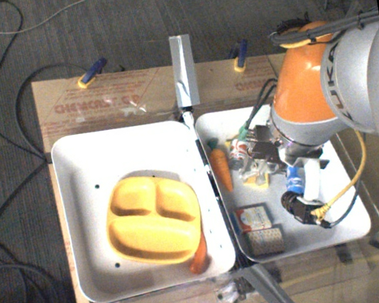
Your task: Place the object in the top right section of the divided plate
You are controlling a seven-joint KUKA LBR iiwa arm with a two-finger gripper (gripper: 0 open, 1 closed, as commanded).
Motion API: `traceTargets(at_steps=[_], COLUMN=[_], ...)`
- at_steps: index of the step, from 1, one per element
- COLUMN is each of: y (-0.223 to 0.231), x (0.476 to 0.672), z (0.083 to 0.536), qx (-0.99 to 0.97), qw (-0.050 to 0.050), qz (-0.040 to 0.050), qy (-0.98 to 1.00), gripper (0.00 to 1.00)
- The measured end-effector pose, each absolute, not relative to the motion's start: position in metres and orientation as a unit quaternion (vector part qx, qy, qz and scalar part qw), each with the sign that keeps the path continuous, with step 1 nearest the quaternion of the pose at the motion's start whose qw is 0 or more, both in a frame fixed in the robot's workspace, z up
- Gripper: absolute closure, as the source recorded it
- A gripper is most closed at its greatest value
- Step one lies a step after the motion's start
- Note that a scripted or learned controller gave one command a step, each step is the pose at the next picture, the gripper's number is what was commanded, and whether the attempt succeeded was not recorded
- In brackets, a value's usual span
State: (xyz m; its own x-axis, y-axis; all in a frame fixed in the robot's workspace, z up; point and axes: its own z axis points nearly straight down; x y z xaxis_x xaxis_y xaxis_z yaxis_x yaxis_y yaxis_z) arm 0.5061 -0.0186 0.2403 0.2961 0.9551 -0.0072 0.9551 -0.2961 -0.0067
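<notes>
The yellow divided plate (pixel 155 220) sits in the left bin (pixel 77 166), in the lower-left middle of the frame, and all of its sections look bare, including the top right one (pixel 176 201). So nothing has been placed yet, as far as I can judge; the whole carry is still to do.

An orange-red item (pixel 200 255) lies just beside the plate's lower right edge, on the bin floor, not in any section.

The tool (pixel 263 160) hangs over the right bin (pixel 353 224), right of centre in the frame, low among a cluster of small things. Its state cannot be made out, since the wrist and clutter hide it.

Which object is meant is not clear. Candidates in the right bin are a carrot (pixel 220 168) along the left wall, a small box (pixel 254 217) and a grey sponge-like block (pixel 266 241) near the lower edge, and a blue-and-white item (pixel 296 180) under the wrist.

What remains, I judge: a secure grasp, a lift, a move left across the divider, and a release over the plate's top right section.
</notes>
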Motion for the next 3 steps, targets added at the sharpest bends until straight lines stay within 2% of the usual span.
traceTargets(at_steps=[1,2,3], y=[-0.017,-0.071,-0.128], x=[0.545,0.482,0.483], z=[0.182,0.183,0.209], qx=[-0.786,-0.770,-0.800], qw=[0.001,0.001,0.000], qz=[0.0030,0.0025,0.0019], qy=[-0.618,-0.638,-0.600], gripper=[1.00,1.00,1.00])
